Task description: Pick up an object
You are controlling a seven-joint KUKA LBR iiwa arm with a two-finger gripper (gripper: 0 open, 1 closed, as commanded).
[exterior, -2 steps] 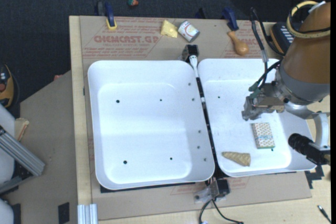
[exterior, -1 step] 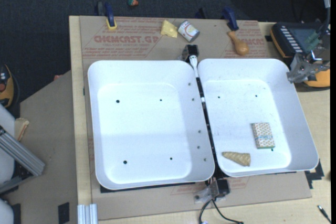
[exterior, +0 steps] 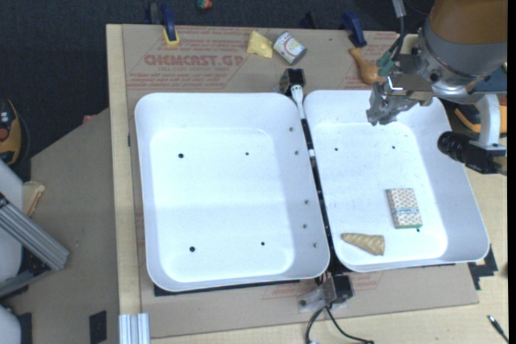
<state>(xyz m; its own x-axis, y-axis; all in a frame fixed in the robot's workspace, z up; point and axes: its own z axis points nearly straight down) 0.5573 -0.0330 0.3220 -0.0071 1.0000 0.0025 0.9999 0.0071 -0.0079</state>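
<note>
A small patterned rectangular box (exterior: 403,207) lies in the right bin (exterior: 355,173), near its front right. Just in front of it rests a tan cone-shaped piece (exterior: 364,242). My gripper (exterior: 385,113) hangs over the back of the right bin, well behind both objects, and nothing shows between its fingers. The fingers look close together.
The left bin (exterior: 161,173) stands beside the right one. Behind the bins on the cardboard lie a yellow wedge (exterior: 260,45), a small white box (exterior: 289,47) and an orange piece (exterior: 364,65). Blue clamps (exterior: 168,24) hold the board's back edge.
</note>
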